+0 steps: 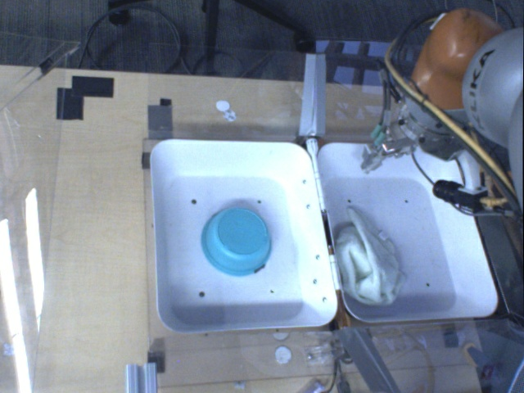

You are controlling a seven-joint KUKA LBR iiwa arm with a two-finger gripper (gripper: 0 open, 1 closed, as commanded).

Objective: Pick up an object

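Soft bag vs. rigid bowl: two candidates, gripper parked at the back rim

Gripper (378,155) hangs over the far edge of the right bin (458,211), nothing between its fingers; at this size and angle I cannot tell how they stand. Arm (483,64) enters from the right, cables looped around the wrist.

Nearest pickable thing: crumpled pale bag (368,260), lying in the right bin's front-left part, close to the wall shared with the left bin (176,236). Looks like thin clear film around soft whitish stuff. Judgement: light, limp, will deform and may slip; pinch a raised fold near the top ridge, not the flat skirt. Closeness to the wall could block one finger on that side.

Other option: blue bowl (237,241), centre of the left bin, seems upside down. Likely rigid light plastic, smooth; rounded base gives poor purchase, so the rim edge is the only real hold, and it sits flush on the floor.

Bag is the closer, easier target.
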